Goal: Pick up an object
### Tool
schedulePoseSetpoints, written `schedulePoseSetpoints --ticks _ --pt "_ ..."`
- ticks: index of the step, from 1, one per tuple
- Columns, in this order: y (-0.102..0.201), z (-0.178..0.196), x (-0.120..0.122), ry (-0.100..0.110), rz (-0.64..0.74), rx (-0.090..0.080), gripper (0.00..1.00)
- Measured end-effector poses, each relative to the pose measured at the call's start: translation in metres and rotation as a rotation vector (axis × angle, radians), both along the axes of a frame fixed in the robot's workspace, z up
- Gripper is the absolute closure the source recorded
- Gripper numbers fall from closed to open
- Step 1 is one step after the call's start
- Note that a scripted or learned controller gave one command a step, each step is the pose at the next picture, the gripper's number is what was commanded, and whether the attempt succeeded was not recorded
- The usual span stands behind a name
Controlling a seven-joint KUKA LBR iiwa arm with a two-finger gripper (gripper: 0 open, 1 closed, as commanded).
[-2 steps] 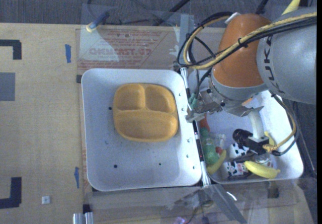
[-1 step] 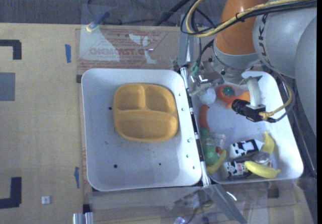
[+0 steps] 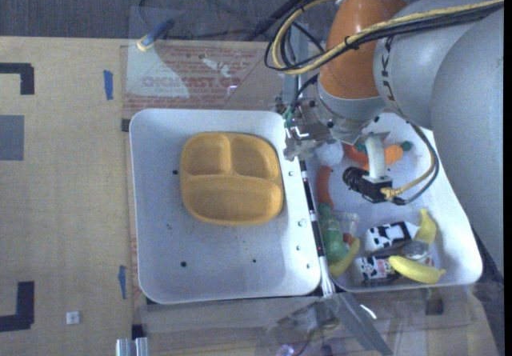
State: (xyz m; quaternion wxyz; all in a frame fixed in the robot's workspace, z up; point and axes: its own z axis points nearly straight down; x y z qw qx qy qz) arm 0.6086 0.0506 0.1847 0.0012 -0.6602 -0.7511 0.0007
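Fingers: can't tell if spread or clenched, wrist blocks the gripper. Nearest candidates below them in the right bin: red-green toy, then bananas. Descend centred on one item, clear of the bin divider. Beyond, the yellow tray sits in the left bin. Items beneath the arm are hidden.

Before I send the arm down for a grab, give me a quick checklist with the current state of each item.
1. Arm over the right bin: ok.
2. Things to grab there, such as the banana and the black and white carton: ok.
3. Gripper finger state: cannot tell.
4. Anything held: cannot tell.
5. Gripper close to the wall between the bins: not ok, collision risk.
6. Yellow tray sits in the left bin, away from the work: ok.
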Motion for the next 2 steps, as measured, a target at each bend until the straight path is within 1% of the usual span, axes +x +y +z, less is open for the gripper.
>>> schedulePoseSetpoints --ticks 1,2 --pt "0.000 0.010 0.001 -0.002 0.002 -0.001 1.00" --pt "0.025 0.017 -0.054 0.002 -0.251 0.000 1.00"
